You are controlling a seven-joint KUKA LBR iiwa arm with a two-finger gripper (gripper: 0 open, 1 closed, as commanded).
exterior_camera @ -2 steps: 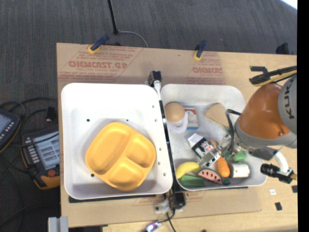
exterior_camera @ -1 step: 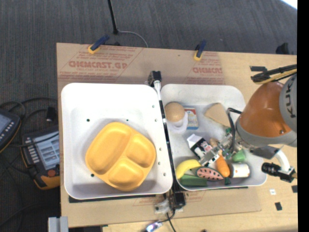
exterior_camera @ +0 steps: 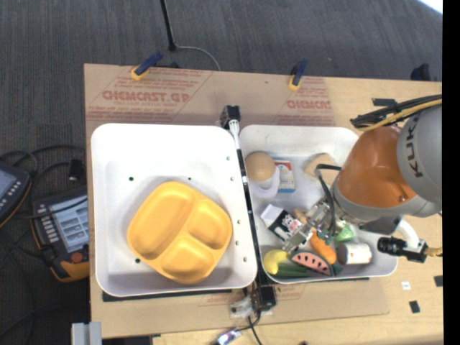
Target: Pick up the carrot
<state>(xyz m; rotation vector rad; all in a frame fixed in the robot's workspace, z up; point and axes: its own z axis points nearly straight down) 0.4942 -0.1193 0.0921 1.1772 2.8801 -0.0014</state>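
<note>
The carrot (exterior_camera: 323,251), a short orange piece, lies near the front of the right bin (exterior_camera: 338,133), between a watermelon slice (exterior_camera: 313,262) and a white bottle (exterior_camera: 356,253). My gripper (exterior_camera: 307,231) is low in that bin, just up and left of the carrot and very close to it. The grey arm with its orange band (exterior_camera: 372,172) covers the bin's right half. I see nothing lifted from the pile.
Around the carrot lie a yellow lemon (exterior_camera: 272,261), a green vegetable (exterior_camera: 289,270) and a small black-and-white package (exterior_camera: 282,222). A tan egg-shaped item (exterior_camera: 260,167) and a small carton (exterior_camera: 286,176) sit at the back. A yellow sectioned plate (exterior_camera: 180,229) lies in the left bin (exterior_camera: 115,149).
</note>
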